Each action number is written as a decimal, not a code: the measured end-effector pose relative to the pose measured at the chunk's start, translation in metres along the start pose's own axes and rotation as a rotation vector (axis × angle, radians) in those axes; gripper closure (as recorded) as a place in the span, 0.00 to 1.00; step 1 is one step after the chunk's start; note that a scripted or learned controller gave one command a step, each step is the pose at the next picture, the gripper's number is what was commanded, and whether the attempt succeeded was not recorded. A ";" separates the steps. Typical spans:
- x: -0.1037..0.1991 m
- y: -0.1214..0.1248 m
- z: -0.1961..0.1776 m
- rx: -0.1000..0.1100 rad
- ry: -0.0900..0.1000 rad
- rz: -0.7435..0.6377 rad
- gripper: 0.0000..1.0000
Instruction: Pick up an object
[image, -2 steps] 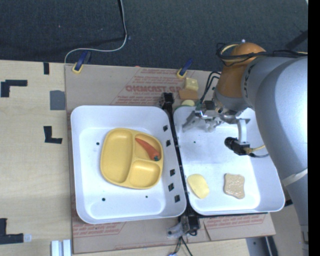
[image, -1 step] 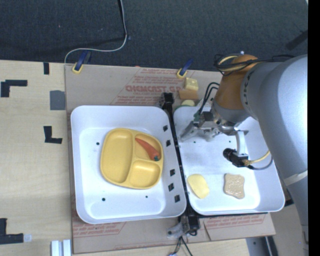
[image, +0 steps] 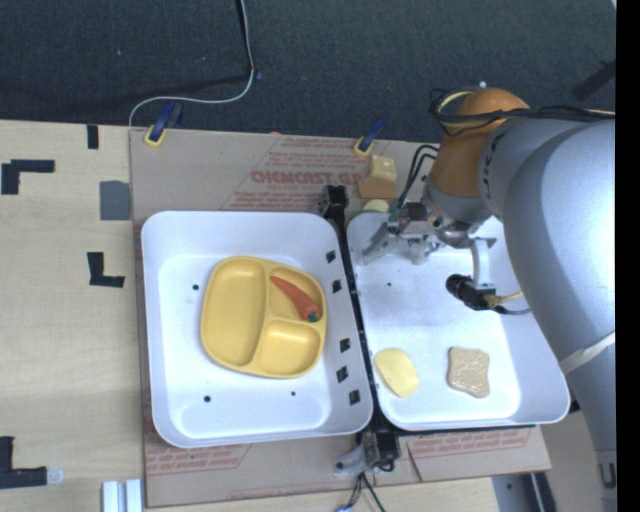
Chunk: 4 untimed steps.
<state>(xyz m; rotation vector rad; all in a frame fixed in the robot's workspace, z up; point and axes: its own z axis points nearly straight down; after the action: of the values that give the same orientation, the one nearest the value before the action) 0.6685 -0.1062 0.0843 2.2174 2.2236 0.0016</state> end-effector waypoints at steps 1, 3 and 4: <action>0.001 -0.001 -0.010 0.003 0.000 -0.001 1.00; 0.005 -0.051 0.000 0.003 -0.001 0.003 0.00; 0.007 -0.006 -0.013 -0.001 0.000 0.000 0.00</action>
<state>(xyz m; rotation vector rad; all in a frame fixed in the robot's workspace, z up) 0.6627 -0.0990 0.0972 2.2173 2.2227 0.0031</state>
